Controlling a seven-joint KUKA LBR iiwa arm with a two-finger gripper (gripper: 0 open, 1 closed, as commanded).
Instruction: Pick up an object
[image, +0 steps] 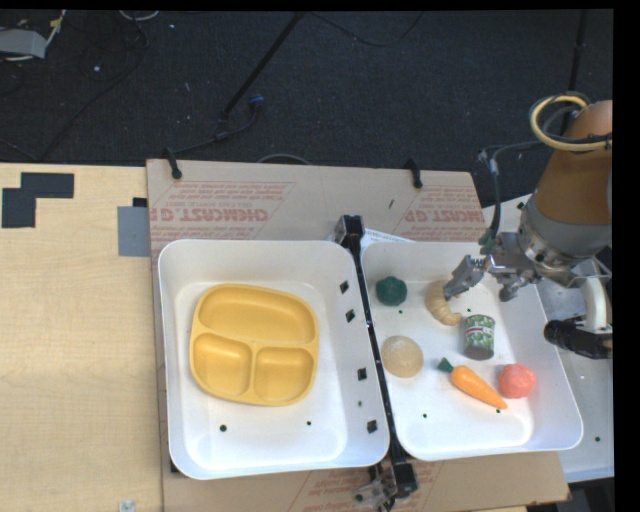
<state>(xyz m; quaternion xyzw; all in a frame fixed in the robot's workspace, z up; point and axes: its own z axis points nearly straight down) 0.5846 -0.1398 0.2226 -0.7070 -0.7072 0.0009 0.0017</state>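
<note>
You can read red print on the cardboard (300, 205) behind the bins: it appears upside down and reads roughly "CHEMCAST G.P.", once at left and again, partly cut off, at right. The small can (479, 336) carries a green label too small to read.

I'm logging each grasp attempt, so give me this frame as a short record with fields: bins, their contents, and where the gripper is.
left bin: yellow tray with three compartments
right bin: green ball, pale ball, banana, cup, carrot, pink ball
gripper: over the right bin's far side, above the banana and cup
held: nothing seen between the fingers
arm: enters from the right
</note>
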